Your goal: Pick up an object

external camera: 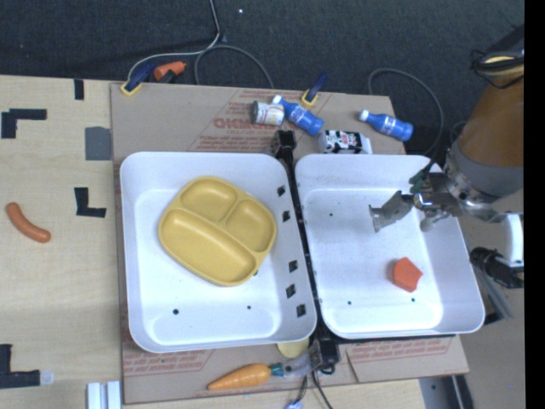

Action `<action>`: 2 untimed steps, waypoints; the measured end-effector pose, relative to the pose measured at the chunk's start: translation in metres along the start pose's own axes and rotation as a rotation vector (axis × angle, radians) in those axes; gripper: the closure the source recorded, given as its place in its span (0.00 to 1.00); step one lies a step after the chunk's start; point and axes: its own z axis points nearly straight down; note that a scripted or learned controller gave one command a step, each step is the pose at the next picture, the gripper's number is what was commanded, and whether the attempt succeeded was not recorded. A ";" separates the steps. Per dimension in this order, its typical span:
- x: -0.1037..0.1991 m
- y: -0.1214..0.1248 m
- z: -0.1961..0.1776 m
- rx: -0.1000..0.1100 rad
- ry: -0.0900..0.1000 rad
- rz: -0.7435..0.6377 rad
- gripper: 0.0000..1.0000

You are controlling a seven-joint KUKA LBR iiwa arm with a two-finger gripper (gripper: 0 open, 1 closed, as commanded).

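A small orange block [407, 274] lies in the right bin [341, 313], toward its front right. My gripper [406, 216] hangs over the same bin's right half, behind the block and apart from it. Its two fingers [386, 212] stand spread, open, with nothing between them. A yellow divided plate [218, 229] rests in the middle of the left bin [145, 313].
Behind the bins lie two blue-and-white bottles [387, 125] [289, 113] and a small black-and-white box [345, 141]. A toy carrot [240, 377] sits in front of the bins. An orange sausage-shaped toy [27, 222] lies on the bench at far left. Cables run across the back.
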 end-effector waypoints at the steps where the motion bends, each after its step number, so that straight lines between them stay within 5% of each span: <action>1: -0.049 -0.002 0.072 0.006 -0.001 0.006 0.00; 2: -0.075 -0.022 0.169 -0.005 -0.004 0.005 0.00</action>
